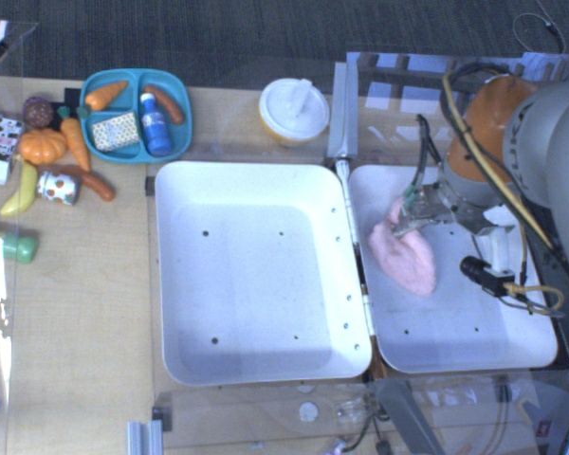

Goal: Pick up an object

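Where the arm (pixel 536 131) reaches in from the right, its gripper (pixel 410 209) sits low in the right bin (pixel 474 335), at the upper end of a pink cloth (pixel 405 257). Whether the pincer is released, clenched or grasping the cloth cannot be told; that part is too small and cluttered.

Pink cloth: one soft lump, left half of the right bin, near the wall shared with the left bin (pixel 256 273). Gripper touching or just over its top edge.

Bins: two, white, shallow, side by side on a pale wood bench (pixel 76 339). Left bin shows small dark dots on its floor.

Bench, left end: teal divided plate (pixel 137 115) holding a toy carrot (pixel 106 94), a blue bottle (pixel 155 124), a sausage and a patterned square. Beside the plate: small pumpkin (pixel 42 146), second carrot, banana (pixel 21 191), a printed can (pixel 57 188), a green item (pixel 11 245) at the edge.

Bench, back: white lidded cup (pixel 294 110) on a yellow base, just behind the gap between the bins.

Room: dark carpet (pixel 218 17) beyond the bench. Clear panels and metal framing behind the right bin; cables run along the arm and across the bin's right side.
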`<state>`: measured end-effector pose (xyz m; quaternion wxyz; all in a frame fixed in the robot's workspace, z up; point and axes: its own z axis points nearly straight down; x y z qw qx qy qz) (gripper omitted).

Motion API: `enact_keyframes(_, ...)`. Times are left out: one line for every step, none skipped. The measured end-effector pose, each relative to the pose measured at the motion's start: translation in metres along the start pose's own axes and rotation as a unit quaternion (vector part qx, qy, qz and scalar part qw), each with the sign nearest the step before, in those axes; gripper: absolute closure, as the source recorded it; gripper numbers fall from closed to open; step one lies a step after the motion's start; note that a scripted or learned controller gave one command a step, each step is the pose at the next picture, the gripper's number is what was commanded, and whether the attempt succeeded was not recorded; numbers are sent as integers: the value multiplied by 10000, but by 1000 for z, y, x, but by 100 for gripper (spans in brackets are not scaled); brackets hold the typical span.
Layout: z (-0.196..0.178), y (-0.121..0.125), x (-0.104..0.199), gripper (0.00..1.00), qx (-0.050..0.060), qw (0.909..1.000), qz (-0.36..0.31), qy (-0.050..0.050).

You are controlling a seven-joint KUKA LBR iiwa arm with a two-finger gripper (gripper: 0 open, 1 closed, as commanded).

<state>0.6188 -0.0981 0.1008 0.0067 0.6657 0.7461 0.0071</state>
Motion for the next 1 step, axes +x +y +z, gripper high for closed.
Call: enact_keyframes(-81,51,27,100,95,9963,851,-10)
